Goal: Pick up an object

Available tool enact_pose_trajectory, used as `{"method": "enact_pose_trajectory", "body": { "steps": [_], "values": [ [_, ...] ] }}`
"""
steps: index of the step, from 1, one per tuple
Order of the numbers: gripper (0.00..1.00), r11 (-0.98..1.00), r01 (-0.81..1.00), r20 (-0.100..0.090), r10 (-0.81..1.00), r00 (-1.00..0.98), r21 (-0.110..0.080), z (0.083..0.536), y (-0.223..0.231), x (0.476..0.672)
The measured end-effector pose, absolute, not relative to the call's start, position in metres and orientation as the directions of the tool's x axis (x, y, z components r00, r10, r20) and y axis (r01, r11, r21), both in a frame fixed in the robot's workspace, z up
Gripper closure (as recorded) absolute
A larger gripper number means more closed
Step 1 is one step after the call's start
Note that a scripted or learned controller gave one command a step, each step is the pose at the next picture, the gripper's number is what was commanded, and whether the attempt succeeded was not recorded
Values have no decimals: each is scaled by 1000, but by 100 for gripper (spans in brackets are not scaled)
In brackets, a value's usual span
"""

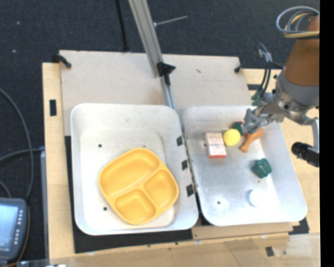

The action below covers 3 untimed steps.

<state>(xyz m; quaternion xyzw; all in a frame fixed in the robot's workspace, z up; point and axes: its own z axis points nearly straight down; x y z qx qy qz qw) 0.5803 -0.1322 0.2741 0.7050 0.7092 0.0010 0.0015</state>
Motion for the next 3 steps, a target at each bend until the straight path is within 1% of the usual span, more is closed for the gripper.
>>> {"method": "enact_pose_trajectory", "body": {
  "steps": [2, 3],
  "values": [
    [100, 6, 1000, 0, 1000, -6, 2, 279, -36, 597],
    [100, 6, 1000, 0, 1000, -6, 2, 270, 17, 612]
  ]
}}
